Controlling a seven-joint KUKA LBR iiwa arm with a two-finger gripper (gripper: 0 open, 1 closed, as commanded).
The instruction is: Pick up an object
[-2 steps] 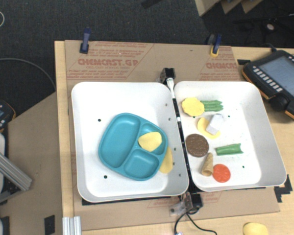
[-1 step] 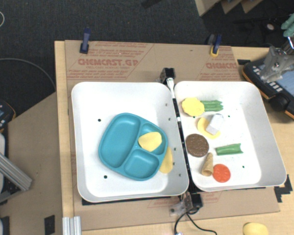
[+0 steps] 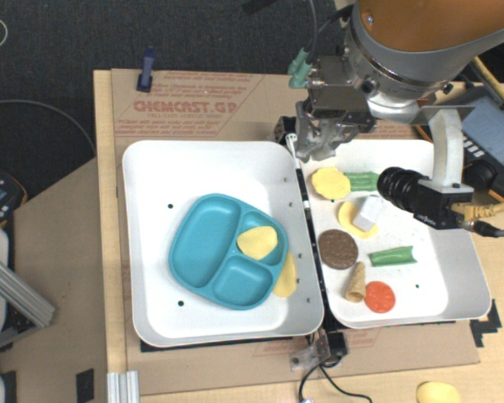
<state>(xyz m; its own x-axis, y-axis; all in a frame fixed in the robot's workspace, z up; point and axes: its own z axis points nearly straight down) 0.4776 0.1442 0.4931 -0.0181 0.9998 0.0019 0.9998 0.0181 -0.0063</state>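
Yellow round piece (image 3: 329, 183) lies in the right bin (image 3: 454, 309), just below the gripper (image 3: 315, 145), whose grasp cannot be told; descending squarely over it, clear of the green stick (image 3: 361, 180) beside it, seems advisable.

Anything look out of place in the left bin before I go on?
One yellow piece lies off the blue tray, wedged between its rim and the left bin wall; another yellow piece sits inside a tray compartment.
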